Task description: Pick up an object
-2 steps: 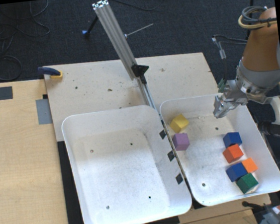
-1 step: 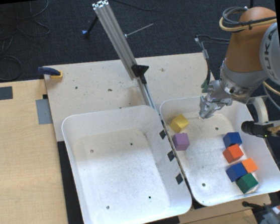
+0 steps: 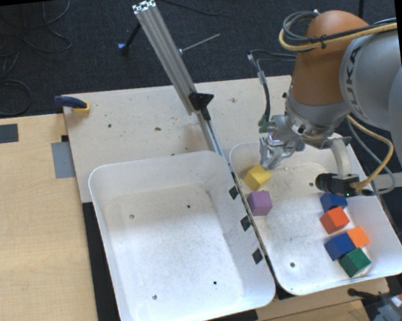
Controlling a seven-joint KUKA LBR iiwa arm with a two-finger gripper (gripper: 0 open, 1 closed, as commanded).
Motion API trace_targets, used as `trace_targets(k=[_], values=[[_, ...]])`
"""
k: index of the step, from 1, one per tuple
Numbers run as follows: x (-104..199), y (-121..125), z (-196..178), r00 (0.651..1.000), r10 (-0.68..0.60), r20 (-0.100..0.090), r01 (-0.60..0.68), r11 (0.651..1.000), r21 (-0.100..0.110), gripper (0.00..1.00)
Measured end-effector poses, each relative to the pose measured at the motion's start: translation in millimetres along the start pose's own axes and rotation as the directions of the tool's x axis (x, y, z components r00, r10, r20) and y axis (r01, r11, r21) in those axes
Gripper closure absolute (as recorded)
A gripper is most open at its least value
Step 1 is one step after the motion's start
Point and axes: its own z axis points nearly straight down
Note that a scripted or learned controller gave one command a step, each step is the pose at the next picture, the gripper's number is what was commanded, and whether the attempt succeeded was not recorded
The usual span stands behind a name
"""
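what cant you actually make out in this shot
- Gripper, camera view: the fingers are small and partly covered by the wrist above, so open or shut is unclear, as is whether it touches the yellow block.
- Upper blue block: partly hidden by the dark fitting and the red-orange block.
- Lower blue block: overlapped by the orange block and green block.
- Right bin: its far right rim is hidden by the arm.

The arm [image 3: 364,63] runs out past the right edge, so its base is cut off. The pincer [image 3: 276,153] is too small and crowded by cables to show its fingers clearly. A blue block [image 3: 333,201] is partly covered by the red block [image 3: 333,219].
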Motion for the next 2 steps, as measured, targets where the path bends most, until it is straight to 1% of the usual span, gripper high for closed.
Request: trace_targets(k=[1,2], values=[[51.2,15.6,-6.9,1.0,0.0,0.0,0.0,1.0,-0.002,1.0],[104.1,22.5,-17.9,1.0,-0.001,0.0,0.001,1.0,-0.002,1.0]])
